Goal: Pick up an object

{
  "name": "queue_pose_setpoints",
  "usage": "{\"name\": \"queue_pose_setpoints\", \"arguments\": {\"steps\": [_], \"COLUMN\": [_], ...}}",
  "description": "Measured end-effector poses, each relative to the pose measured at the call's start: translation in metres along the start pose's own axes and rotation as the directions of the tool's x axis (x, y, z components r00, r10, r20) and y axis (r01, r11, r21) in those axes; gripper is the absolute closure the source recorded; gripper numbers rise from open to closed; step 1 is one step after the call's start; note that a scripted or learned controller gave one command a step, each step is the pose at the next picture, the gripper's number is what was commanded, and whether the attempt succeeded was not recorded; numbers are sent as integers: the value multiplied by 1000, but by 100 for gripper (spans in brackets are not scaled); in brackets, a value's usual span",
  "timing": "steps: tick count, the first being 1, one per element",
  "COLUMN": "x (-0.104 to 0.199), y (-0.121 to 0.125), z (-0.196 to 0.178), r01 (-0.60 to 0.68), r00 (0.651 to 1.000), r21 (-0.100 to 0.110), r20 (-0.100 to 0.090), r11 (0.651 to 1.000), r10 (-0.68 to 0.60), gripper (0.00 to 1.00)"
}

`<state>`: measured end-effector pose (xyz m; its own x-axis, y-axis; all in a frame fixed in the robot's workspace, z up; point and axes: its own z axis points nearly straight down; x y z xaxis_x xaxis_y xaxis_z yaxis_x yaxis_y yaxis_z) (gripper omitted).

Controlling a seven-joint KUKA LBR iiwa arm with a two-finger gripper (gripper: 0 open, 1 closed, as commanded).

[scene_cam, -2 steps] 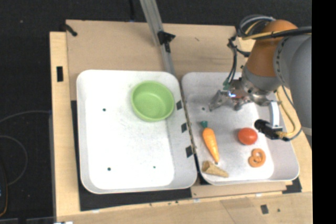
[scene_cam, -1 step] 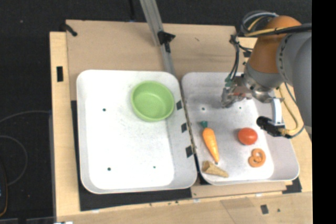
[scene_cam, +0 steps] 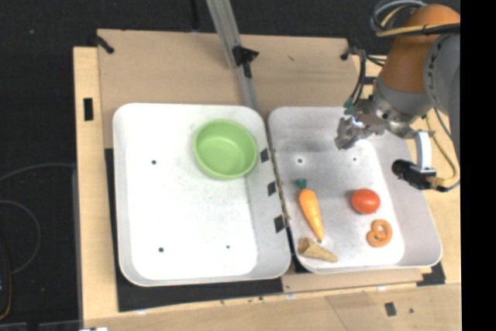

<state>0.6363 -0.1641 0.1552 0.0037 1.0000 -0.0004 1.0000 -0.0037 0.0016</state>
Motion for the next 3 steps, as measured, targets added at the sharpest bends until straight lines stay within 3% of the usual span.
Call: {"name": "queue_pose_setpoints", "arguments": {"steps": [2,3], "x": [-4,36], "y": [3,10], "z": [-84,-84], "r01": [6,6], "r00": [1000,1000], "r21": [0,2], "r20": [1,0], "r11": [1000,1000], "r10": [-6,-6], "gripper": [100,100]}}
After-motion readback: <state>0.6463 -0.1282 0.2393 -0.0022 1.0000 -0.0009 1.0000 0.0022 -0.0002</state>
